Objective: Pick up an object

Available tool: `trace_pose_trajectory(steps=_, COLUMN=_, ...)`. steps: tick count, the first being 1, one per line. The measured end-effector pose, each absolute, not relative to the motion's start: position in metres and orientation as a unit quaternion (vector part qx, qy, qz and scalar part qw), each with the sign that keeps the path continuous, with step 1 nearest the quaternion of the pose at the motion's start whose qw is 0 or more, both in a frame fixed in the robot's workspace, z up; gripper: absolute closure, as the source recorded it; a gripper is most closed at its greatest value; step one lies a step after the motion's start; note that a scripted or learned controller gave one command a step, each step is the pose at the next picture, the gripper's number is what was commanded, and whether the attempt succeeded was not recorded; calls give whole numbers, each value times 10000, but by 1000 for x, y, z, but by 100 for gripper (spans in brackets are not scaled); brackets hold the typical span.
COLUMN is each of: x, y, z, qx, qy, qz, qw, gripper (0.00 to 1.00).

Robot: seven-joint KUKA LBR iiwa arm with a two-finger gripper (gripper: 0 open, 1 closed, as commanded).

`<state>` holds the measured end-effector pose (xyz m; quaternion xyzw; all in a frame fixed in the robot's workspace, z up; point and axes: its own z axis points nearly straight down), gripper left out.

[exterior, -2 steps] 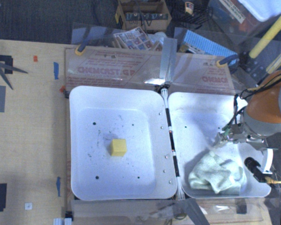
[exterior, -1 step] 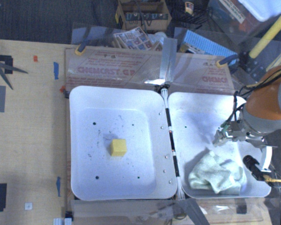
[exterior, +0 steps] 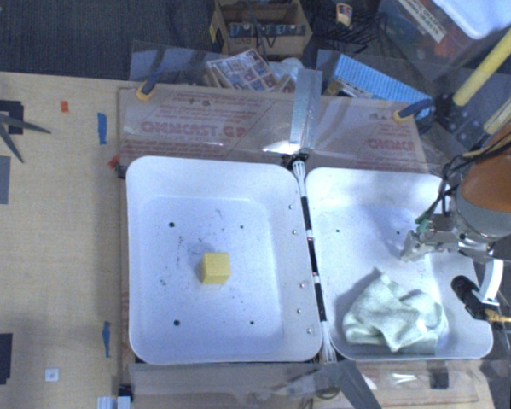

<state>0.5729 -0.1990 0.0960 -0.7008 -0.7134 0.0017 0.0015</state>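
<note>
The desk [exterior: 49,231] carries two white bins. With the right bin [exterior: 358,205] as landmark: the left bin [exterior: 153,194] adjoins it, a pale crumpled cloth [exterior: 395,316] lies in its near part, and a yellow cube [exterior: 216,268] sits mid-floor in the left one. The hand [exterior: 424,242] hovers over the right bin beyond the cloth; its state I cannot tell. A descent here risks closing on bare floor or snagging a loose fold.

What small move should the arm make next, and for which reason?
Probably lower the gripper toward the crumpled cloth, the nearest object. It hangs over the right bin just above the cloth in the view, while the yellow block lies in the left bin.
</note>
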Motion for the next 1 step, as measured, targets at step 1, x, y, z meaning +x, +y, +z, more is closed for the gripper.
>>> trace_pose_trajectory(steps=1, x=579, y=-160, z=88, qx=-7458, qy=-6662, qz=2, qw=-41, gripper=100)
